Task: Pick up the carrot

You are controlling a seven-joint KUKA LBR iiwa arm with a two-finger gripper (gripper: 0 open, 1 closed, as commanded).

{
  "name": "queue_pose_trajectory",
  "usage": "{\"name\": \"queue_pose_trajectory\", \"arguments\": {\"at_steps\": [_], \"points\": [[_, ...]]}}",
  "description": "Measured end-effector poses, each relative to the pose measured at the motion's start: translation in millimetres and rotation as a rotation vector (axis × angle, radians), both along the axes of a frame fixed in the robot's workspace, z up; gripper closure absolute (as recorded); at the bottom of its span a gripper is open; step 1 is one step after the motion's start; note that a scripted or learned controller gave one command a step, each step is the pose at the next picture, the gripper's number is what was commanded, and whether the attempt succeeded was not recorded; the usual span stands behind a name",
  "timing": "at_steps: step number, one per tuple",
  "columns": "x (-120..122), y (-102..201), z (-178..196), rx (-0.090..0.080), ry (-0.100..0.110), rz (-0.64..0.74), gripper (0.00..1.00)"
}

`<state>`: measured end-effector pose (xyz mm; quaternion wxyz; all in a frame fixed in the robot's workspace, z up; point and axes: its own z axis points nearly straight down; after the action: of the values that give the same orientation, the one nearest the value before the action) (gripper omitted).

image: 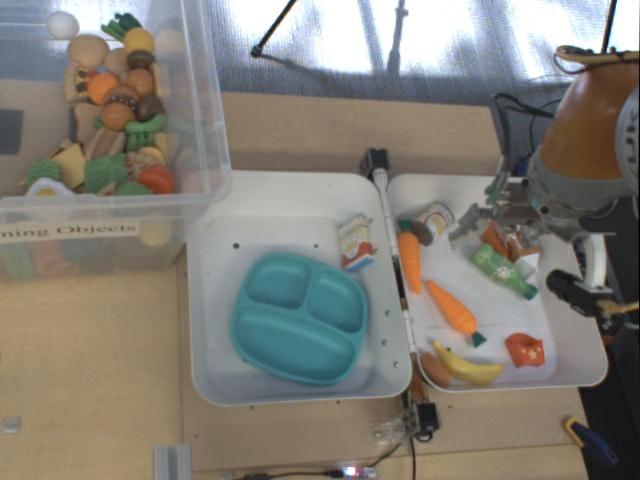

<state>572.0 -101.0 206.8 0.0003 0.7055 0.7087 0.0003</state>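
Note:
Two orange carrots lie in the right bin (570, 368). One carrot (410, 260) rests along the bin's left wall, its green top pointing to the back. The other carrot (452, 310) lies slantwise near the bin's middle, its green stub toward the front right. My gripper (492, 214) hangs over the back of the right bin, right of both carrots and apart from them. Nothing can be made out in its grasp. A red-and-white packet (498, 240) lies just under it.
The right bin also holds a green bottle (505, 271), a small can (435, 218), a banana (468, 369), a sausage (433, 368) and a red item (525, 350). The left bin holds a teal divided plate (300, 316) and a small carton (356, 243). A clear box of toy food (110, 108) stands at the back left.

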Motion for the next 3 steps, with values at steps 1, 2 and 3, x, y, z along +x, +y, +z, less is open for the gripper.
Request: {"name": "queue_pose_trajectory", "arguments": {"at_steps": [1, 2, 3], "points": [[-26, 11, -119, 0.0, -0.004, -0.069, 0.0], [-24, 12, -107, 0.003, -0.009, -0.067, 1.0], [8, 56, -22, 0.001, -0.001, -0.311, 1.0]]}}
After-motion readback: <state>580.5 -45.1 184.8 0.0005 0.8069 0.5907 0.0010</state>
